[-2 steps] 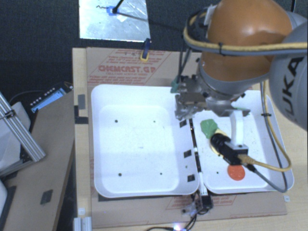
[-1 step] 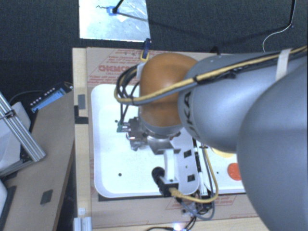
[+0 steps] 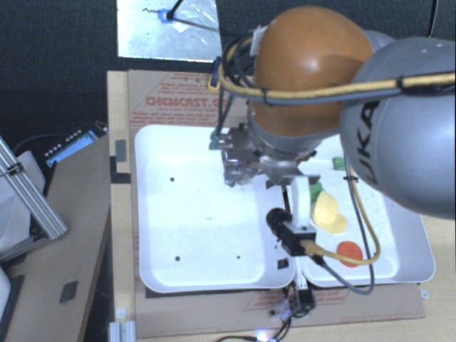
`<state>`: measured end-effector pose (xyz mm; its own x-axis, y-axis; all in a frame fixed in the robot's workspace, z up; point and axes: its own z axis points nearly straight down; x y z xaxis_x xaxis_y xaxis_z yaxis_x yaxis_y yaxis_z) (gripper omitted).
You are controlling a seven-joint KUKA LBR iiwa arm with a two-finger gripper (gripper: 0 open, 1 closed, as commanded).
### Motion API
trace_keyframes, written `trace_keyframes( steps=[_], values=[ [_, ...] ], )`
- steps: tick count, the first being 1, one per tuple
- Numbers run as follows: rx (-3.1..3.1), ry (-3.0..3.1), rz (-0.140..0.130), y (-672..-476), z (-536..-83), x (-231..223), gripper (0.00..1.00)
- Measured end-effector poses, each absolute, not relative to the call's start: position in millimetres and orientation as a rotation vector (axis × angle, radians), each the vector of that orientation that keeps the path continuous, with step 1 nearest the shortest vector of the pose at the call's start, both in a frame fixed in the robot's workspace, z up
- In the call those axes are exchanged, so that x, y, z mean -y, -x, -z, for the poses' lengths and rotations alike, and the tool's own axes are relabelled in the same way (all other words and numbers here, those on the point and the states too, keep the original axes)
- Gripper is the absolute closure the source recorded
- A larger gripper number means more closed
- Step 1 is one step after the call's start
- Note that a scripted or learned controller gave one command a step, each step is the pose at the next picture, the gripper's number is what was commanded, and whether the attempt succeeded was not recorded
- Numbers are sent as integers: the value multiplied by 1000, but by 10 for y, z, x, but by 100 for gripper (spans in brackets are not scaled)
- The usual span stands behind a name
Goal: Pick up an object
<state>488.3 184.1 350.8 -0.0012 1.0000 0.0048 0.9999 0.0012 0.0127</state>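
My arm (image 3: 342, 98) hangs big over the desk (image 3: 121, 262) and its two white bins: the left bin (image 3: 192, 219) and the right bin (image 3: 399, 262). My jaws (image 3: 239, 166) sit low over the left bin's far right part, and I cannot tell how wide they stand or whether they grip anything. In the right bin I count three small things: one yellow piece (image 3: 329, 212), one red piece (image 3: 349, 250) near it and one green piece (image 3: 338, 163) further back.

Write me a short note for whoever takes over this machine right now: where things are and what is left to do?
Pincer: low over the left bin, near the divide between bins; its grip is hidden from this camera.
Things: yellow piece, red piece and green piece lie in the right bin.
Done: no pick seen.
Left: grasp one object and lift it.
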Motion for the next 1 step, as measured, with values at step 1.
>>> trace_keyframes(
  steps=[1],
  values=[
    [-2221,-2213,-20,-4876,-4481,-1604,100]
  ],
)
